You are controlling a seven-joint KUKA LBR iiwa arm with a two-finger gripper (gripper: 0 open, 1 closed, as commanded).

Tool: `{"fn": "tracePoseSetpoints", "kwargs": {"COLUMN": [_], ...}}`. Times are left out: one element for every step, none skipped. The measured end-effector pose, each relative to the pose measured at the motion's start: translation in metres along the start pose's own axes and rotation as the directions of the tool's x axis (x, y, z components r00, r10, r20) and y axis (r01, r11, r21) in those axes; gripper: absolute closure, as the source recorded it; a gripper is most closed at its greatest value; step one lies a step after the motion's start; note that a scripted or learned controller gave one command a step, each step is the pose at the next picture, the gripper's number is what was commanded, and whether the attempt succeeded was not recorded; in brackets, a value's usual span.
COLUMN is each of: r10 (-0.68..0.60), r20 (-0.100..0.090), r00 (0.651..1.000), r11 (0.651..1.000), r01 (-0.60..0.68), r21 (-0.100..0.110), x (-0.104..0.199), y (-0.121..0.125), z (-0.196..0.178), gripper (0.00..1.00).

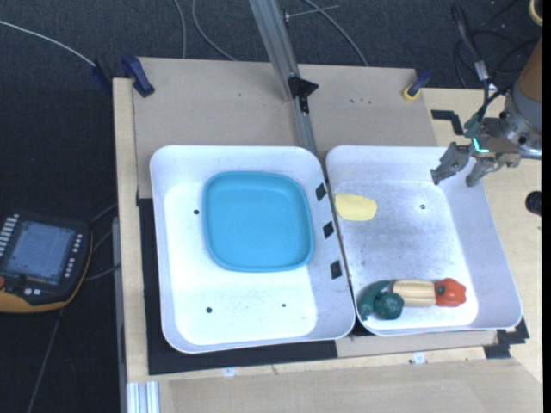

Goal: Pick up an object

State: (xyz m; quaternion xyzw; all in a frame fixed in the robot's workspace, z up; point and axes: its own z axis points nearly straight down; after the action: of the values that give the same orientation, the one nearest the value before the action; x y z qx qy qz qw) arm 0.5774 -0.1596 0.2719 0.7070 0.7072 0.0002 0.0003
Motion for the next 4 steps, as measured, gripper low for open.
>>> {"fn": "tracePoseSetpoints", "kwargs": {"r10": [0.0, 0.0, 0.0, 0.0], "r20": [0.0, -0.001, -0.001, -0.001], "r00": [1.0, 1.0, 1.0, 1.0], "r11": [1.0, 1.0, 1.0, 1.0], "r01": [0.0, 0.0, 0.0, 0.0], "r21": [0.0, 0.004, 0.004, 0.004], "x": [0.0, 0.004, 0.003, 0.004], "y": [0.0, -0.006, -0.007, -0.01], "z": [0.0, 0.044, 0.086, 0.128], "gripper": [0.0, 0.0, 0.0, 0.0]}}
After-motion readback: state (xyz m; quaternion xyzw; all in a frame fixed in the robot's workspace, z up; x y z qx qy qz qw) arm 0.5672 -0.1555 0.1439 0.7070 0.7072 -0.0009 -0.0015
